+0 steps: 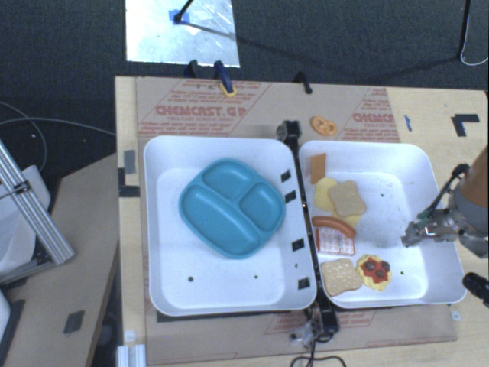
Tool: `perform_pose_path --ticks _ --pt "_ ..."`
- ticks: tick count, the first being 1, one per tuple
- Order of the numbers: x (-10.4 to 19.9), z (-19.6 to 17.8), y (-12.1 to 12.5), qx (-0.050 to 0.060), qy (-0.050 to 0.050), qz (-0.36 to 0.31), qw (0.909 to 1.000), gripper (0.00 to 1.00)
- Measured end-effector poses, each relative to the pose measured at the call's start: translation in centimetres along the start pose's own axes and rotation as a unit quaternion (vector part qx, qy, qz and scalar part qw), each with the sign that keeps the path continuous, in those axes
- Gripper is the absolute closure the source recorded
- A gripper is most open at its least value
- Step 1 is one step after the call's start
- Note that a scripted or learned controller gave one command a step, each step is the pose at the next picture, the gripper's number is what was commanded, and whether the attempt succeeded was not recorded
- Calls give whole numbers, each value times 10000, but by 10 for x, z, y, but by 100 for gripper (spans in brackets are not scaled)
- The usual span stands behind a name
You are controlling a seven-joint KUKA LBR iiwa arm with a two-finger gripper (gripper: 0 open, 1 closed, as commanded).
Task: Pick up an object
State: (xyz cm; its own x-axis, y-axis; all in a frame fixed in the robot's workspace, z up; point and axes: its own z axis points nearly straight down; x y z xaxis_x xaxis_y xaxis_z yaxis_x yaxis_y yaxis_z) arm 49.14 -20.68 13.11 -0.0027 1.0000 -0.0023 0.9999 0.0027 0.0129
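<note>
The right bin [397, 159] holds toy food along its left side: an orange wedge [318, 167], a yellow round piece [326, 193] with a bread slice [348, 199] on it, a sausage [333, 225], a red-and-white packet [335, 241], another bread slice [341, 276] and a small pizza piece [374, 271]. My gripper [416, 234] reaches in from the right edge over the right part of this bin, a little to the right of the food. Nothing shows between its fingers.
The left bin [164, 205] carries a blue divided plate [231, 207]. A pretzel-like toy [324, 125] lies on the cardboard behind the bins. Black clips [304, 245] line the divider between the bins. A shiny metal sheet [182, 21] lies at the back.
</note>
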Motion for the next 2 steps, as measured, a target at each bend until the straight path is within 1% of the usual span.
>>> perform_pose_path --ticks 2 --pt "0 -21 3 -34 -4 -7 10000 100"
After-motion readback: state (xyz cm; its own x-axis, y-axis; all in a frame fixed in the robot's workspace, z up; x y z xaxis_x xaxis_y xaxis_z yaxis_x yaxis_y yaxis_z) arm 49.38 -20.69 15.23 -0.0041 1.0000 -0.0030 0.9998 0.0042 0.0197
